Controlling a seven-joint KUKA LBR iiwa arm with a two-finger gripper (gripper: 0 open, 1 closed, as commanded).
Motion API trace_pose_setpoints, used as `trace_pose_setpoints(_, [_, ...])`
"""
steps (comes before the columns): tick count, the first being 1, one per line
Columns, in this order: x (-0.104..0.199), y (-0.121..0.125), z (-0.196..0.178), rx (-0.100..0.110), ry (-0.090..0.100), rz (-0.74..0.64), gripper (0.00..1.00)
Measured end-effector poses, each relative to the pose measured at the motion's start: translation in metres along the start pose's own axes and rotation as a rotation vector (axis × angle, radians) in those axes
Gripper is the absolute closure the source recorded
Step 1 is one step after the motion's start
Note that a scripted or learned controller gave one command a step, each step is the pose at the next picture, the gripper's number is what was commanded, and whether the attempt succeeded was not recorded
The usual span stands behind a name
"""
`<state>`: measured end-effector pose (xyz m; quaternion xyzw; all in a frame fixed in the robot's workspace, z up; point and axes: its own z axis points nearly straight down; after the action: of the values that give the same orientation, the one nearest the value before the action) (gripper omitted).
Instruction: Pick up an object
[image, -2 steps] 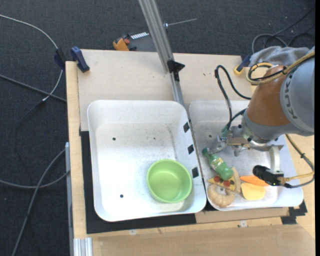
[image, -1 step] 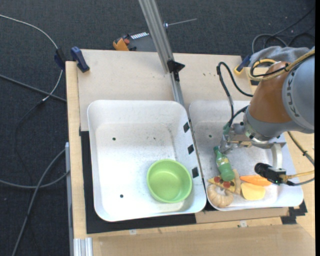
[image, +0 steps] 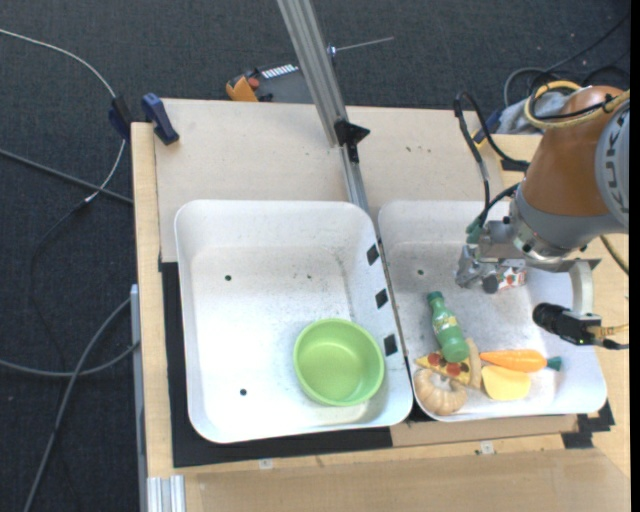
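My gripper (image: 479, 279) hangs over the upper middle of the right bin (image: 415, 225), open, with nothing between its fingers. A small red and white item (image: 514, 274) shows just to its right, partly hidden by the wrist. Below the gripper lies a green bottle (image: 446, 328), pointing toward it. Along the bin's front edge sit an orange carrot (image: 513, 359), a yellow block (image: 505, 385), and a tan pastry (image: 440, 393) with a red-topped slice (image: 442, 366) against it.
The left bin (image: 230, 250) holds a green bowl (image: 338, 361) at its front right. A metal pole (image: 322, 80) slants down to the divide between the bins. Cables and a black connector (image: 565, 322) hang by the arm at the right.
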<state>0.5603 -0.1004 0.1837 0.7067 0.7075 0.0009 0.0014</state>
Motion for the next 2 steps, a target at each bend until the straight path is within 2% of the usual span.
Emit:
trace_pose_setpoints(1, [0.001, -0.007, -0.058, -0.001, 0.000, 0.000, 1.00])
trace_pose_setpoints(2, [0.001, -0.006, -0.068, 0.003, 0.000, 0.000, 1.00])
